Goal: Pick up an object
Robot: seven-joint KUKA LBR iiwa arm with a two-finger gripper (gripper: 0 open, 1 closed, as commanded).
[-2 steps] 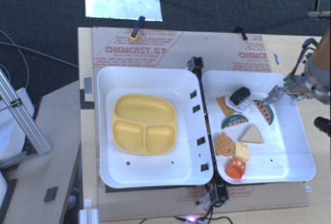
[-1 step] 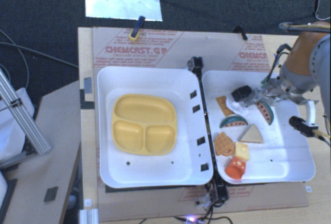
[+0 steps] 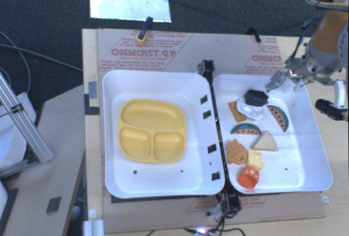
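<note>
My gripper (image 3: 285, 85) hangs over the far part of the right bin (image 3: 313, 167), below the arm's orange band. Its fingers (image 3: 272, 83) look spread and open, and nothing sits between them. Just below and left of it lies a black object (image 3: 255, 97) on a white piece (image 3: 257, 113). Toy foods lie around them: a cracker (image 3: 235, 110), two watermelon slices (image 3: 278, 118) (image 3: 246, 129), a pale wedge (image 3: 265, 142), a waffle (image 3: 236, 151), a yellow block (image 3: 255, 159) and a red piece (image 3: 248, 176).
The left bin (image 3: 117, 88) holds a yellow divided plate (image 3: 152, 130). A black hinge strip (image 3: 214, 126) runs between the bins. A dark knob (image 3: 330, 109) juts in at the right edge. A metal frame (image 3: 22, 120) stands far left.
</note>
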